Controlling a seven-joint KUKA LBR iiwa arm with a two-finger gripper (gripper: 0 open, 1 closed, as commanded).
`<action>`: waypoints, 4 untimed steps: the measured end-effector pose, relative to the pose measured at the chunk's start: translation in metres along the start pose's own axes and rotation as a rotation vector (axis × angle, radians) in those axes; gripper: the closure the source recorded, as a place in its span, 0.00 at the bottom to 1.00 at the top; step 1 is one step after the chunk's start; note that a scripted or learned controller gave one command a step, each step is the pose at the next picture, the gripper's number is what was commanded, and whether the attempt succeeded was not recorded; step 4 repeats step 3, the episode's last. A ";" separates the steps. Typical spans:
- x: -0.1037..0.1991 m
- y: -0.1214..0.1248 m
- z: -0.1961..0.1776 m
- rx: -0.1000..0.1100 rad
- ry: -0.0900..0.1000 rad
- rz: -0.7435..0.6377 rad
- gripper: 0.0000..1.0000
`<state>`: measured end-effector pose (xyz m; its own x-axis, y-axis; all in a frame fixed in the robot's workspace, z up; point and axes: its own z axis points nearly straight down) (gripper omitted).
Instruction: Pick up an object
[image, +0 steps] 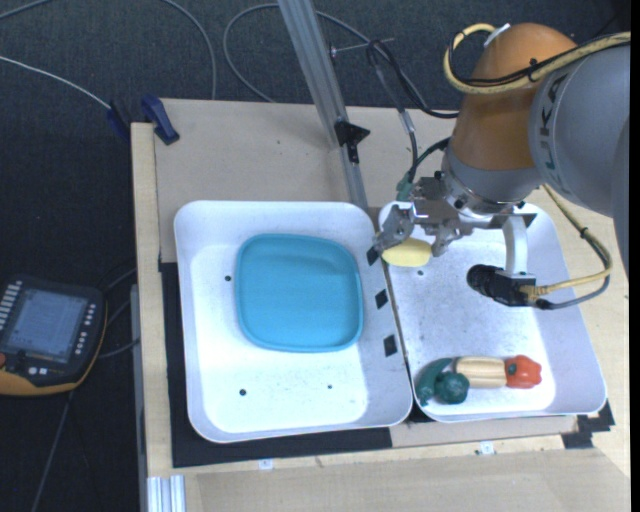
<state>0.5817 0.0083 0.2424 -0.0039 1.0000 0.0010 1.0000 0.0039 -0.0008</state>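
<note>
My gripper (412, 240) hangs over the back left corner of the right bin (570, 330), below the arm's orange band. A pale yellow oval object (406, 255) sits between its two fingers, which are shut on it from either side. Whether the object is off the bin floor I cannot tell. At the front of the same bin lie a dark green object (443, 386) and a tan stick with a red end (496, 372), side by side and apart from the gripper.
A light blue square plate (298, 292) lies in the left bin (205, 300). A black cylinder on a yellow cable (497, 283) hangs over the right bin. A metal pole (325, 90) rises behind the bins. A handheld controller (45, 330) lies at far left.
</note>
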 end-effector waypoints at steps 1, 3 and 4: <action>0.042 0.026 0.002 -0.001 0.000 0.000 1.00; 0.087 0.038 0.013 -0.001 -0.001 0.004 0.00; 0.087 0.038 0.013 -0.001 -0.001 0.004 0.00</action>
